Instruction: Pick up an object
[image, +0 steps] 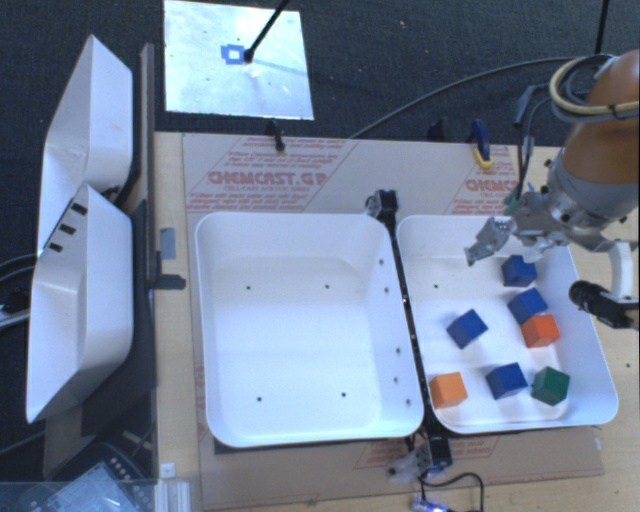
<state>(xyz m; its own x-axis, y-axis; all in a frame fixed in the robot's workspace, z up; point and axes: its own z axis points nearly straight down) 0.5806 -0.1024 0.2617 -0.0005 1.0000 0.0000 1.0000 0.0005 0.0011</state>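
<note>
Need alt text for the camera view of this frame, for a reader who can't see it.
A grey arm reaches in from the right, its gripper above the back of the right bin. That bin holds seven cubes: four blue, two orange, one green. The left bin sits beside it on the bench.

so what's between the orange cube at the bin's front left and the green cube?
In the camera view, one blue cube sits between the orange cube and the green cube, along the front of the right bin. It touches neither.
</note>
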